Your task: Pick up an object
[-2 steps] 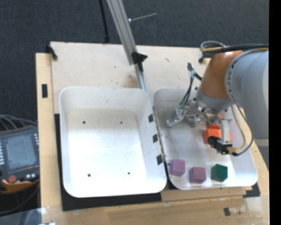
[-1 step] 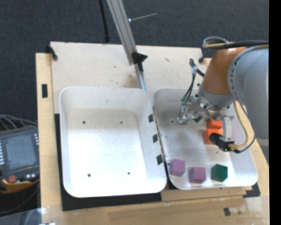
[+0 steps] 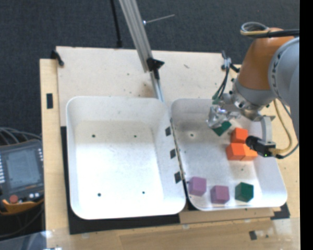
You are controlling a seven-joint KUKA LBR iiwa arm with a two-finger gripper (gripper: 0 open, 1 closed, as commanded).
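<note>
Looking down on the bench, we found the gripper [image 3: 219,120] over the right bin [image 3: 198,145], toward its 12 o'clock wall, clenched on a dark green block [image 3: 223,127] that showed between its fingers. Two orange blocks [image 3: 239,144] lay touching one another just at 4 o'clock from that block, close to the bin's 3 o'clock edge. Along the 6 o'clock rim we noted two purple blocks [image 3: 197,185] and a green cube [image 3: 244,191] in a row. Open floor remained in that bin from 9 o'clock toward the centre. The left bin [image 3: 120,155] stood alongside, their rims touching.
</note>
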